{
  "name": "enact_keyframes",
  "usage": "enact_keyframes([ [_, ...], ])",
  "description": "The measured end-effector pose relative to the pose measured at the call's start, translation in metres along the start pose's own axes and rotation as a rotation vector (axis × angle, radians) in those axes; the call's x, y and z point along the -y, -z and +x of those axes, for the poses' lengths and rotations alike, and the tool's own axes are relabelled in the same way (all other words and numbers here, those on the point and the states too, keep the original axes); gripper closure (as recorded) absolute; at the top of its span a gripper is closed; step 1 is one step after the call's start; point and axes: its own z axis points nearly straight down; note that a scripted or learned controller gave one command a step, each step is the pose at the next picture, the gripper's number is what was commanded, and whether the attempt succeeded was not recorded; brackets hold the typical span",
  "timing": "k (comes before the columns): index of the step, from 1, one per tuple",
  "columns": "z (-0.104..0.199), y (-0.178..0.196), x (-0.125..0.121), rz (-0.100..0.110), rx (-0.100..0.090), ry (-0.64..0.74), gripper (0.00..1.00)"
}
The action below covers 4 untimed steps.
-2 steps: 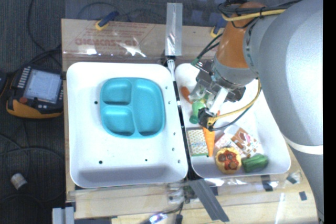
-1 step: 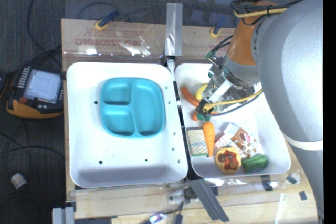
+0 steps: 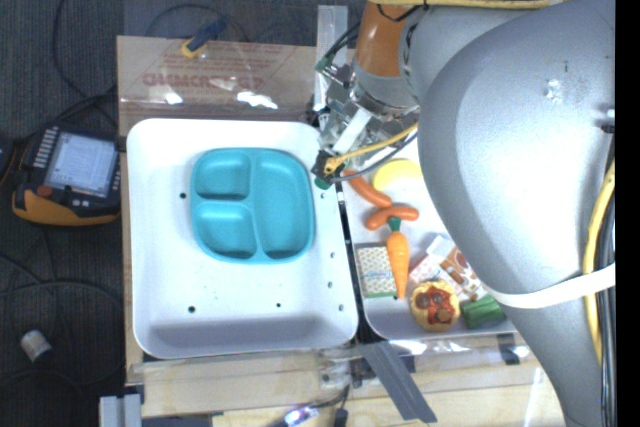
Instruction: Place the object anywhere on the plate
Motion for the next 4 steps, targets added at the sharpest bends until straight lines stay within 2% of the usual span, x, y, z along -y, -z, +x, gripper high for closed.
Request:
enact_keyframes([
  [1, 0.113, 0.056, 0.117, 0.001, -0.003, 0.066, 1.0],
  [2, 0.158, 0.121, 0.107, 0.005, -0.006, -0.09, 1.0],
  [3, 0.155, 0.136, 0.109, 0.005, -0.004, -0.451, 1.0],
  [4, 0.149, -0.042, 0.115, 0.006, -0.001, -0.613, 1.0],
])
